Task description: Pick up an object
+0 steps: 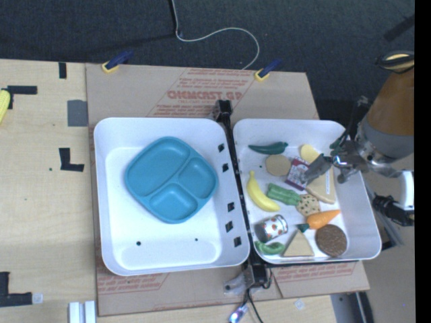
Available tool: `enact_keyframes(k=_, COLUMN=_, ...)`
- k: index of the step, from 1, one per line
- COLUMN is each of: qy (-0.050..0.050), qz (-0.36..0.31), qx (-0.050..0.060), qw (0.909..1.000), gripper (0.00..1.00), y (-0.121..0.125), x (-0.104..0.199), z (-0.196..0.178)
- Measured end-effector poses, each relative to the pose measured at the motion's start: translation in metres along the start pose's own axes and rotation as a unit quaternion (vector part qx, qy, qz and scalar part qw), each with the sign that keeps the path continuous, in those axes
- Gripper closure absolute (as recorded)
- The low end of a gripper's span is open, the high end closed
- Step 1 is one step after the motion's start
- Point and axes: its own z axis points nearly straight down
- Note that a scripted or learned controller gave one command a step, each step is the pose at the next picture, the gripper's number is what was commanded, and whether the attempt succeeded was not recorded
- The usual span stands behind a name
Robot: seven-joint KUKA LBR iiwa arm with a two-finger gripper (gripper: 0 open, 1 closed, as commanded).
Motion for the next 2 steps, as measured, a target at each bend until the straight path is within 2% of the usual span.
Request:
enact_keyframes(k=1, qy=0.001, qz=-0.001, qx=0.001, qw=1.0, gripper=0.0, y=-0.0583, x=0.0462, z=-0.0317)
enact_keyframes(k=2, qy=0.001, qz=-0.001, qx=0.0, qw=1.0, gripper=1.0, y=-0.0557, x=0.045, z=-0.0396)
